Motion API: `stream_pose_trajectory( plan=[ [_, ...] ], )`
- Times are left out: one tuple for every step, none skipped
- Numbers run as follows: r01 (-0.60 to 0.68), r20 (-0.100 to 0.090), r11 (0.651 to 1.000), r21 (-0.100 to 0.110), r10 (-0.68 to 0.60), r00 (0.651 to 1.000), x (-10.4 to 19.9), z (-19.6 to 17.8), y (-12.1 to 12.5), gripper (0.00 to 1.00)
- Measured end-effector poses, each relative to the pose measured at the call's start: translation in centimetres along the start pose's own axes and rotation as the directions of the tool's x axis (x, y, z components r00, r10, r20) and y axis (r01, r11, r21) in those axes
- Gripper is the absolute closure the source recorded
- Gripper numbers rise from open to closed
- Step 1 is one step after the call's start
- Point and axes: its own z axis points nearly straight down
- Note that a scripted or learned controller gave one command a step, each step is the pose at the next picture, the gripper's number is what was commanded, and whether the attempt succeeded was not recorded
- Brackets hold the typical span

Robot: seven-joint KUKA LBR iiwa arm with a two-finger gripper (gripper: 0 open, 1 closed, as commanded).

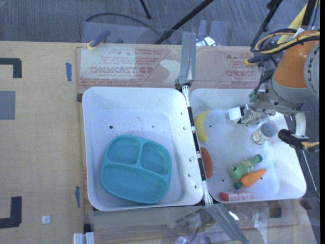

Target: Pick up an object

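Note:
My gripper (250,117) hangs over the back part of the right bin (289,187), below the grey arm with its orange band (294,67). Just to its right and slightly nearer lies a small round grey object (265,132). A yellow banana (201,125) rests by the bin's left wall, well to the gripper's left. Below the banana lies a red sausage (205,162). Toward the front sit a green bottle (244,167) and an orange carrot (253,177), side by side. A small red piece (224,195) lies at the front edge.
The left bin (96,105) holds a teal divided plate (136,169) in its front half. A metal divider (193,136) runs between the two bins. Cables and a black fitting (292,137) hang at the right of the arm.

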Motion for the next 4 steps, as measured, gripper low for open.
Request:
stream_pose_trajectory(
  plan=[
    [0.000,0.000,1.000,0.000,0.000,1.000,0.0,0.0,0.0,0.00],
    [-0.001,0.000,1.000,0.000,0.001,1.000,-0.1,-0.7,0.1,1.00],
    [0.111,0.002,0.994,0.000,-0.111,0.994,2.3,-5.5,4.2,1.00],
    [0.112,0.002,0.994,0.001,-0.112,0.994,2.4,-5.5,4.2,0.00]
  ],
)
